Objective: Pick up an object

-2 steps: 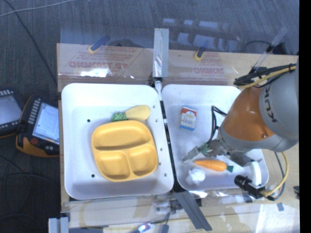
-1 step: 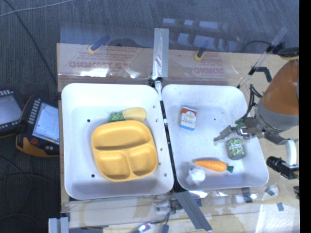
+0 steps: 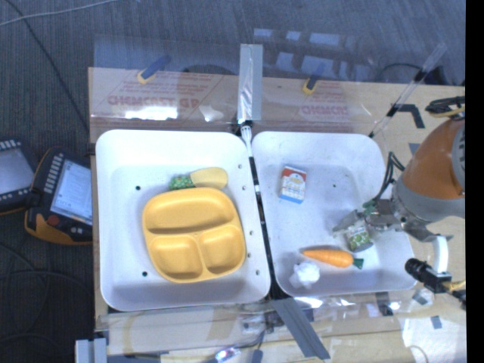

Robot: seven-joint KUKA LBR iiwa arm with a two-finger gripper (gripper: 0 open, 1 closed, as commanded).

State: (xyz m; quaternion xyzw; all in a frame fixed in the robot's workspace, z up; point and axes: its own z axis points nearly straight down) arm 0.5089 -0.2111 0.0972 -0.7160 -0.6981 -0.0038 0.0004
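Two white bins [image 3: 113, 203] rest on a wooden bench [image 3: 423, 104].

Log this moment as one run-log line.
claw low in right bin | over green item | carrot beside | grasp unconfirmed

Grey carpet floor [image 3: 60, 59]; wooden bench [image 3: 113, 82]

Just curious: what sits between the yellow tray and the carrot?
The rims where both bins meet, then bare white floor, seen in the camera view between tray and carrot.
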